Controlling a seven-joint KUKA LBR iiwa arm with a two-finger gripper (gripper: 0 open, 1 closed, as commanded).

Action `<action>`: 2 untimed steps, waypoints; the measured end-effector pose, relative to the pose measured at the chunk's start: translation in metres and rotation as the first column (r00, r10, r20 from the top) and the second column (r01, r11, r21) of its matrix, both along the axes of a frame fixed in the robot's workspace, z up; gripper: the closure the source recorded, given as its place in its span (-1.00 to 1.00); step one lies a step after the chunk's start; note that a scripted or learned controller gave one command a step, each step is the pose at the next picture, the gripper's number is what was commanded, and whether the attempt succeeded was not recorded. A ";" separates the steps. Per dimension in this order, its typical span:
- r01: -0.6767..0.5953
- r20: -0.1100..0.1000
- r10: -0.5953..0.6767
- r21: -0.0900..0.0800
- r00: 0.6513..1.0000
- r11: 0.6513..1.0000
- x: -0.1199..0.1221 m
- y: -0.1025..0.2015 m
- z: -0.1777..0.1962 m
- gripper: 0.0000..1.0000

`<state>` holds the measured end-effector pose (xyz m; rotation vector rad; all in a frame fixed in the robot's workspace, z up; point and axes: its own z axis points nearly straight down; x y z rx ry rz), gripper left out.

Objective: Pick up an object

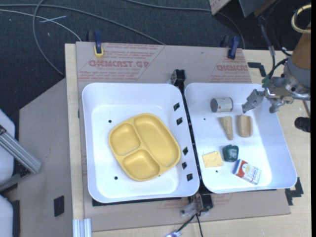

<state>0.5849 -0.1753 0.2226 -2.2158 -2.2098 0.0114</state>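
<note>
At the right bin's [289,154] near edge I note a red-and-white carton [247,172], a green item [230,153] and a yellow block [213,159]; farther in lie two tan pieces [236,126] and a grey cylinder [221,104]. My tool [261,100] hovers at the far right corner holding nothing, its opening not discernible, so I judge this the approach step. Next I must descend over one chosen item.

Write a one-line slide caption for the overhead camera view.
Gripper hovers over the right bin near a grey cylinder; a yellow divided tray sits in the left bin.

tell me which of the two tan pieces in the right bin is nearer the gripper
The right-hand tan piece, rounder and wider, lies just below the gripper; the narrower piece sits further left.
</note>
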 end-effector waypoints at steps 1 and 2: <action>-0.003 0.013 0.003 -0.003 1.000 1.000 0.003 0.000 0.007 -1.00; -0.004 0.007 0.004 -0.001 1.000 1.000 0.008 0.009 -0.047 -1.00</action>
